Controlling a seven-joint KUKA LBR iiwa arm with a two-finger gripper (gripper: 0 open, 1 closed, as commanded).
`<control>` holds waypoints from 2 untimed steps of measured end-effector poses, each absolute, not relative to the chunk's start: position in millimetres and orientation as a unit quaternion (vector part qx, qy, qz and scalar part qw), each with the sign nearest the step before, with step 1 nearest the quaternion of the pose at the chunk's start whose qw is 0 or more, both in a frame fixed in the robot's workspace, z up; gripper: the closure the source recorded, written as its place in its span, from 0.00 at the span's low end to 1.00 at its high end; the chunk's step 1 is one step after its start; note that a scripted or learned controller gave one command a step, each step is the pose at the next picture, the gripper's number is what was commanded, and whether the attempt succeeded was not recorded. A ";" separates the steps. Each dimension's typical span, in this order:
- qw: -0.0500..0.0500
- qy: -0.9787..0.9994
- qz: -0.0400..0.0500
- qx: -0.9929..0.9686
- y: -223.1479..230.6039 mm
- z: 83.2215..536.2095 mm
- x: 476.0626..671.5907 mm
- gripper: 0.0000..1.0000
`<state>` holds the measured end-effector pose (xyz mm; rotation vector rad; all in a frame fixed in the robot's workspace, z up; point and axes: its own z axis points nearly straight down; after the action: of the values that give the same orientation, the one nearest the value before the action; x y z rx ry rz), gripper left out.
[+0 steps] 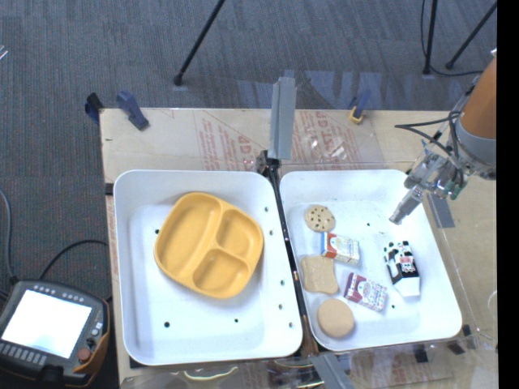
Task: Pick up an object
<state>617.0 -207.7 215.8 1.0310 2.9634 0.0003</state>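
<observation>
Nearby, cookie [319, 218], toast [319, 275], two small cartons [341, 249], milk carton [402, 269].

Both shallow white plastic bins [130, 217] look smooth with a soft sheen, kind of semi-gloss. The yellow divided plastic plate [209, 244] is smooth too but more matt. The pale wooden counter [186, 140] seems to be raw board under a clear glossy sheet with red print showing. The small printed cartons, red-and-white [366, 292] and black-and-white [401, 267], look like glossy cardboard. The grey metal tool [413, 197] has a dull brushed look. The floor is grey carpet [97, 39], rough and ribbed.
</observation>
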 end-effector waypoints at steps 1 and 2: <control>-0.003 0.910 0.000 0.415 -180.5 149.8 496.9 0.00; 0.001 0.909 0.000 0.417 -209.8 158.2 553.0 0.00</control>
<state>553.0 -209.8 158.2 1.3094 2.8546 0.0000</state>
